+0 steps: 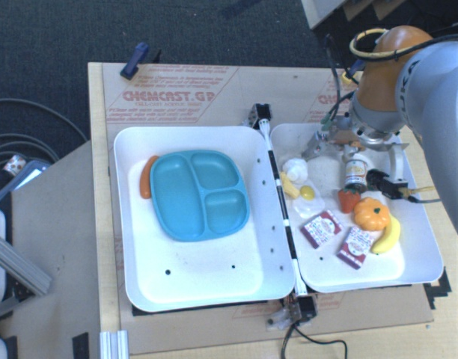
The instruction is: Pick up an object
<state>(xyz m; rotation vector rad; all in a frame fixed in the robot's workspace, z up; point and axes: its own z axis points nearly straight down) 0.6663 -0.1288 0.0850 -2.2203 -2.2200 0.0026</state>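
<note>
My gripper (358, 149) hangs low over the far part of the right bin (420, 264), below the orange wrist band. Right under it stands a small brown bottle (355, 173) with a white label. In front of the bottle lie a red piece (349, 200), an orange pumpkin (372, 213) and a banana (388, 237). Two maroon packets (321, 229) (355, 246) lie nearer the front. A white lump (295, 169) and yellow pieces (307, 193) sit by the bin's left wall.
The left bin (206, 275) holds a blue divided plate (199, 194) with an orange stick (146, 176) at its left side. Black clips join the bins at the back (260, 114) and front (300, 307). A blue clamp (134, 60) lies on the board's far left corner.
</note>
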